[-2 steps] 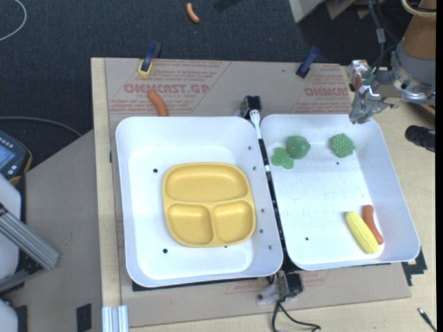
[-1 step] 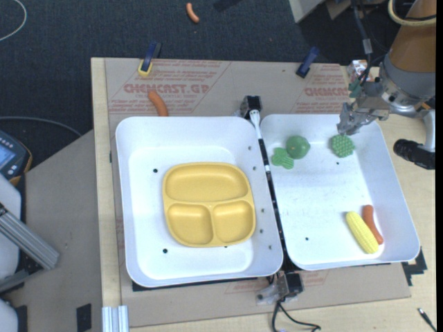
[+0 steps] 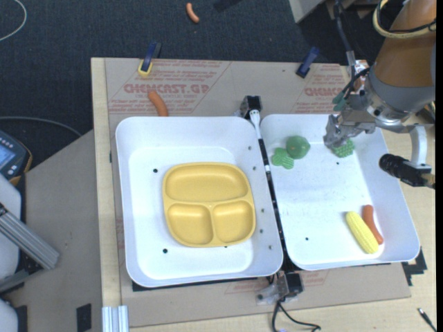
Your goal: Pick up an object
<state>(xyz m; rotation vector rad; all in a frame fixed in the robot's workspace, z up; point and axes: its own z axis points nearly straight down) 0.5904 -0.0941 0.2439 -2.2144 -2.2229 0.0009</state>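
The gripper (image 3: pixel 339 142) is lowered over a small green object (image 3: pixel 345 149) near the far edge of the right bin (image 3: pixel 325 254); finger state cannot be determined. Centre the object before closing, then lift vertically, clear of the green toy (image 3: pixel 297 146)

Glossy plastic bins (image 3: pixel 138 185) – matt (yellow) tray (image 3: pixel 208 203).

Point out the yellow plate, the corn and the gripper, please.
yellow plate (image 3: pixel 208 178): camera view, its large upper compartment.
corn (image 3: pixel 362 232): camera view, middle of the cob.
gripper (image 3: pixel 339 141): camera view, between its fingertips.
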